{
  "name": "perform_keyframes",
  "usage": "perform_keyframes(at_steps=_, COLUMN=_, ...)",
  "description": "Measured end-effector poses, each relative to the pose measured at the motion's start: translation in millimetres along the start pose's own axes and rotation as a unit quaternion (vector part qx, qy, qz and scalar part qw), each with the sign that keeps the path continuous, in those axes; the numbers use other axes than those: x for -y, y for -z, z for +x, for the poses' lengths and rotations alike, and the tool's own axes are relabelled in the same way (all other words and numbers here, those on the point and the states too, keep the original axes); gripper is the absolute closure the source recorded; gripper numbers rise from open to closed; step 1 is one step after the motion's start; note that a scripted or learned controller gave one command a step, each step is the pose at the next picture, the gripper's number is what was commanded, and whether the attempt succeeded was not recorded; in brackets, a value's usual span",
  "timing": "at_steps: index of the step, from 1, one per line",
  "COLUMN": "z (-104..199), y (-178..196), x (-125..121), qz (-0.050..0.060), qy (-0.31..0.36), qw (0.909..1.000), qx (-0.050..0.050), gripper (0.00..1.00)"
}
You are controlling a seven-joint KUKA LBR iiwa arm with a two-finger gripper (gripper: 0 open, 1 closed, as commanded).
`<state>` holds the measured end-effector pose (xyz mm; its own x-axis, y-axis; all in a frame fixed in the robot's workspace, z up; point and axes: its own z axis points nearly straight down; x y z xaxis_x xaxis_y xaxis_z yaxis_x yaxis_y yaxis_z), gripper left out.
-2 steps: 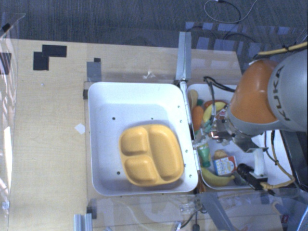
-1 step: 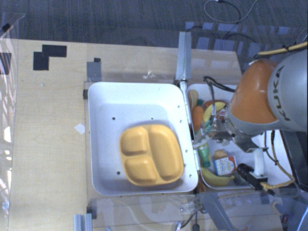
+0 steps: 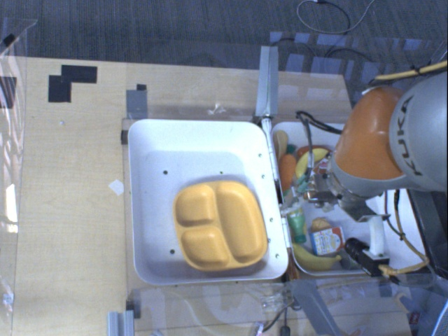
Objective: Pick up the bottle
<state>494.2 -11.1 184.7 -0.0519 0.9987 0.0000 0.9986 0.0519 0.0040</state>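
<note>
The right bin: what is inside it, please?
Inside the right bin lie a carrot, a green bottle, a small carton and a banana. The arm covers the rest.

Green bottle (image 3: 297, 224) lies in right bin (left side).

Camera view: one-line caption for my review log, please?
Grey KUKA arm reaches into the right white bin of cluttered items; yellow three-compartment plastic tray sits in the left white bin.

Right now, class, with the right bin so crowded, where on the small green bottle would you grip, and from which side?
Grip the green bottle across its narrow body, coming straight down from above. It seems to lie flat against the bin's left wall, with a banana and a small carton crowding it, so probably only the top is free.
</note>
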Motion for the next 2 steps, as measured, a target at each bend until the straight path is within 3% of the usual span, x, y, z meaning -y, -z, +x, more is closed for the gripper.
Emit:
perform_keyframes(at_steps=1, z=-20.3, y=-30.4, x=-9.0, qz=-0.02, qy=-0.002, qw=0.9998, qx=-0.006, gripper=0.0)
perform_keyframes(at_steps=2, z=-20.3, y=-30.4, x=-9.0, qz=-0.02, qy=-0.003, qw=0.9998, qx=-0.006, gripper=0.0)
